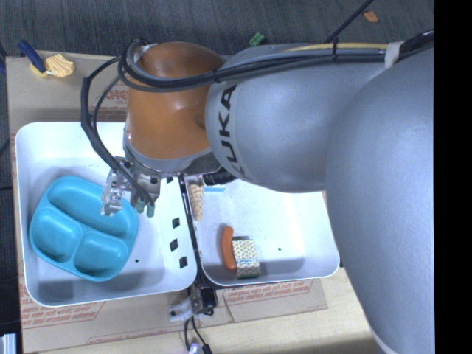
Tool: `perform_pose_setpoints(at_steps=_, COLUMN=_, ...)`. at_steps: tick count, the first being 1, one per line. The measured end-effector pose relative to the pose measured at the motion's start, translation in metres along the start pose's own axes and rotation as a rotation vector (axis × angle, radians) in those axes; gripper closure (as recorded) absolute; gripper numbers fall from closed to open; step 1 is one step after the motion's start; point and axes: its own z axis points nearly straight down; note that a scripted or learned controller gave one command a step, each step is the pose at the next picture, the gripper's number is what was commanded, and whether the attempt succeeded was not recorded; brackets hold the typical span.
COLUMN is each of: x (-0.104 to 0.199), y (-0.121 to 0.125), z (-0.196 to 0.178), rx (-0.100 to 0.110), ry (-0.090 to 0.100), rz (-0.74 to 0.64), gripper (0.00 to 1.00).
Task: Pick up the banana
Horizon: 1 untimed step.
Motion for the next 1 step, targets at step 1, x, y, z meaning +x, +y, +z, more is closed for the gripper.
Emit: perform_pose_setpoints(at_steps=1, x=0.0056, y=0.0429, z=0.0118, rx=-0.001, ry=0.001, rz=-0.124, gripper=1.00)
